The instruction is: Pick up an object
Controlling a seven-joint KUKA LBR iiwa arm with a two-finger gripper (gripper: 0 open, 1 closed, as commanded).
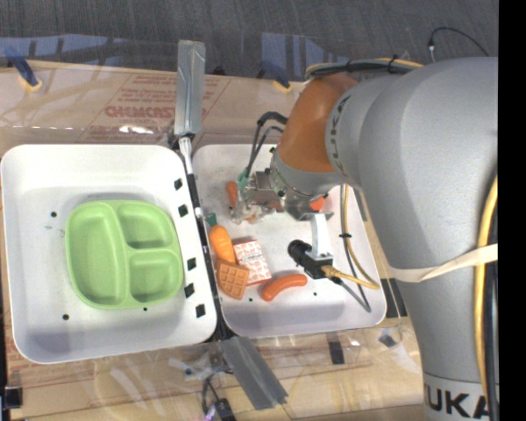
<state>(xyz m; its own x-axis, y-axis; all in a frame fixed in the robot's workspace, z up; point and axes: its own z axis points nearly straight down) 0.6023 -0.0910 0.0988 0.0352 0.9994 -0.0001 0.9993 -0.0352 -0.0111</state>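
The tool [245,198] is positioned low inside the right bin [368,310], near the bin's upper-left area, at the end of the grey arm [421,147] with its orange band [311,130]. The state of the tool cannot be determined; its tip is hidden among the metal parts and cabling of the wrist. A small orange-red item [231,191] lies just beside the tool on its left; contact between them cannot be confirmed.

Object count, right bin: four toy food pieces lie grouped just below the tool, toward the bin's left wall
- One carrot [220,242], orange, elongated, lying at a slant
- One packet [249,256], white with red print, touching the carrot's right side
- One waffle [232,280], orange-brown with a grid pattern, square, just below the carrot
- One sausage [283,286], orange-red, curved, to the right of the waffle

A black part [302,255] and a yellow cable [355,279] hang over the bin's right half.

Object count, left bin [35,182]: one green tray [123,254] with three compartments, lying flat near the centre.

Both bins sit side by side on the counter [114,103]
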